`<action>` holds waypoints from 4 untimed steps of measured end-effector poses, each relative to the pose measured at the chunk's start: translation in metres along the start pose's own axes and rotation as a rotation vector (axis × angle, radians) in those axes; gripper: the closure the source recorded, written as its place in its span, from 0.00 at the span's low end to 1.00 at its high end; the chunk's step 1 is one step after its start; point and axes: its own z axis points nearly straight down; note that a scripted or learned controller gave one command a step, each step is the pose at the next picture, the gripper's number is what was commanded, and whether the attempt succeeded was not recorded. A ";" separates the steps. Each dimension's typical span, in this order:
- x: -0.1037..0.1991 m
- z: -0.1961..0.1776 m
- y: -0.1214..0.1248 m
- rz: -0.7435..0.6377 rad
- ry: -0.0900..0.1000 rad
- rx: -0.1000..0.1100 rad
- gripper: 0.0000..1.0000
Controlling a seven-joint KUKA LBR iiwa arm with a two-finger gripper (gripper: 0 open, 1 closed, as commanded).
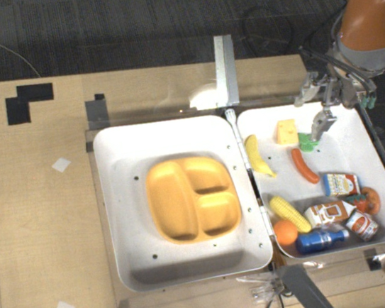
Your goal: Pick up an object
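Observation:
My gripper point(322, 124) hangs over the upper part of the right bin point(371, 151), reaching in from the upper right under the orange-banded wrist point(370, 8). Just below its tip lies a small green object point(308, 143); whether they touch cannot be made out. A yellow cheese block point(287, 131) sits to the gripper's left. A red sausage point(305, 166) lies below the green object, and a banana point(257, 156) lies along the bin's left wall.
At the right bin's near end are a corn cob point(289, 214), an orange point(285, 232), a blue bottle point(321, 239), a small carton point(340, 183), a box point(329, 213) and a can point(363, 226). The left bin point(123, 196) holds a yellow divided tray point(192, 196).

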 end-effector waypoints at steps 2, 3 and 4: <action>0.030 0.113 0.038 0.961 -0.010 -0.003 0.00; -0.006 0.117 0.047 1.371 0.001 0.003 0.00; -0.009 0.103 0.049 1.360 -0.007 -0.001 1.00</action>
